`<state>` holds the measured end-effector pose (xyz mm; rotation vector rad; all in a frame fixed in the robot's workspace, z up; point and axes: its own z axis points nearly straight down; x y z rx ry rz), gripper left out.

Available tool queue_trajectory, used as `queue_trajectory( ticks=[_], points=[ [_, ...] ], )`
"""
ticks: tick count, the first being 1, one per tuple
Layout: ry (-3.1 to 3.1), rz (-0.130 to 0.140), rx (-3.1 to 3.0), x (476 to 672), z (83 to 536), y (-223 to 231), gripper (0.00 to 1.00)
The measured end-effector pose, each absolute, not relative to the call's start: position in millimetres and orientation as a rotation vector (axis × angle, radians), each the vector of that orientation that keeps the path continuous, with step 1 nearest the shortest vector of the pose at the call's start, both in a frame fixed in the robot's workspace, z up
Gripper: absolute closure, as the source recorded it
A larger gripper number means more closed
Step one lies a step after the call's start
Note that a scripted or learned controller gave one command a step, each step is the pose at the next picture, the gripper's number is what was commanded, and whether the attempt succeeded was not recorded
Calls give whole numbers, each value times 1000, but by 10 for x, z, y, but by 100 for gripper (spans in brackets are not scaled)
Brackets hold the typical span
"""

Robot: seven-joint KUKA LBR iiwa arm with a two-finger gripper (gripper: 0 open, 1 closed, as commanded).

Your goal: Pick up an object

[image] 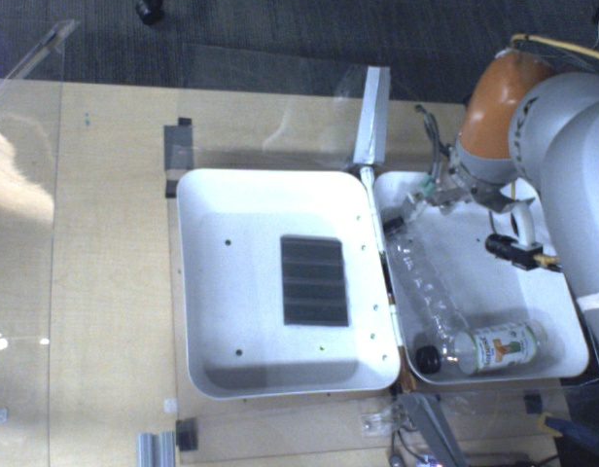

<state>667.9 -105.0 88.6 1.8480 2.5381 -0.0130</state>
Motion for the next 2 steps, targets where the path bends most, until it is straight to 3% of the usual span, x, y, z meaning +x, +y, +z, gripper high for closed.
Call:
queue_trajectory(
  ticks=[1,2],
  points=[
    [2620,6,1692,6052,916,-1092,0],
    [2684,5,1618,5437,1018,-1150,0]
  ],
)
